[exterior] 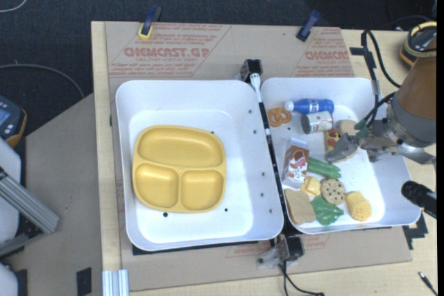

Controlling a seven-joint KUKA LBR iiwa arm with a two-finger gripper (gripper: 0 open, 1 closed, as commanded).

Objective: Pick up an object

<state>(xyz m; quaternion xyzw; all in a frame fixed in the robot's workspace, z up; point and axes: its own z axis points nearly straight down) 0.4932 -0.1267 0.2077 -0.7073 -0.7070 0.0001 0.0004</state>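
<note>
My gripper (pixel 343 147) reaches in from the right and hangs low over the middle of the right bin (pixel 388 215). It sits just above a small brown and red item (pixel 333 142), which it partly hides. Around it lie a blue bottle (pixel 312 106), a small can (pixel 316 123), a pretzel (pixel 279 116), a snack packet (pixel 296 164), a green pod (pixel 323 168), a cookie (pixel 333 190), a corn piece (pixel 358 205), a bread slice (pixel 300 206) and a green leaf-shaped piece (pixel 326 211).
The left bin (pixel 132 107) holds a yellow divided plate (pixel 180 168). A black divider with clips (pixel 263 128) runs between the bins. The arm's orange and grey wrist (pixel 420 104) stands over the right bin's right edge, with cables above it.
</note>
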